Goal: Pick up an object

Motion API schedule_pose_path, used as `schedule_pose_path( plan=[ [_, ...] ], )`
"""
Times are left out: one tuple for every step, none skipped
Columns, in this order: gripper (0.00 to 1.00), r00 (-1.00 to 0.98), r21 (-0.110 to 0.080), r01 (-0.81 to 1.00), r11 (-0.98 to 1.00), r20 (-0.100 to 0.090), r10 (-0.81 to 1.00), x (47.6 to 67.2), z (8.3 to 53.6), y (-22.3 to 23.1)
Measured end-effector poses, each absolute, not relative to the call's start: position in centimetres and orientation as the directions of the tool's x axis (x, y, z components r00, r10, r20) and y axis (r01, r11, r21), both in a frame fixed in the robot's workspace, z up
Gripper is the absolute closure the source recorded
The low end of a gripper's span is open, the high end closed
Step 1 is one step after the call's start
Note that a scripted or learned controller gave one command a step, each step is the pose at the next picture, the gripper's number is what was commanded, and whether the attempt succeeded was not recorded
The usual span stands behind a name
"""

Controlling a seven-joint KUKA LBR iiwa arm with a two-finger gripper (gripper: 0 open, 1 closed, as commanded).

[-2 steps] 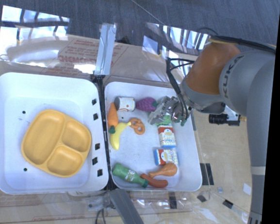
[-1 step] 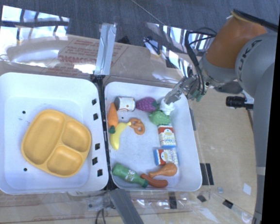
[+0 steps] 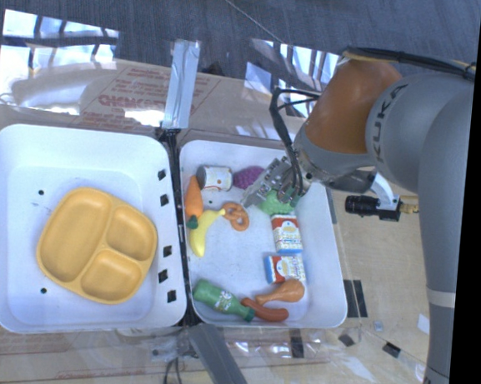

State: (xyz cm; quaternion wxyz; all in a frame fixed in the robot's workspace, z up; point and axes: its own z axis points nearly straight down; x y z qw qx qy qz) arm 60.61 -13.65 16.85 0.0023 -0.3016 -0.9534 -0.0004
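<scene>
Arm reaching in from 3 o'clock, gripper (image 3: 276,184) hanging low over right bin (image 3: 329,236), toward its 12 o'clock wall. Finger spread: cannot tell. Green object (image 3: 275,203) lying directly under gripper, partly hidden; purple piece (image 3: 247,177) sitting at its 9 o'clock. Yellow divided plate (image 3: 96,244) resting in left bin (image 3: 26,152).

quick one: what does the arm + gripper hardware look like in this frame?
Grey KUKA arm with rounded links, a wide orange band above the wrist and dark KUKA lettering on the grey shell. Black cables loop beside the wrist. The gripper is a small grey metal assembly. A black cylindrical part juts out beside the wrist.
</scene>
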Motion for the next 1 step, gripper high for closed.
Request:
schedule_pose_path(
  plan=[
    [1.0, -0.801, 0.005, 0.599, 0.801, -0.009, 0.599, 61.75, 25.67, -7.35]
  ],
)
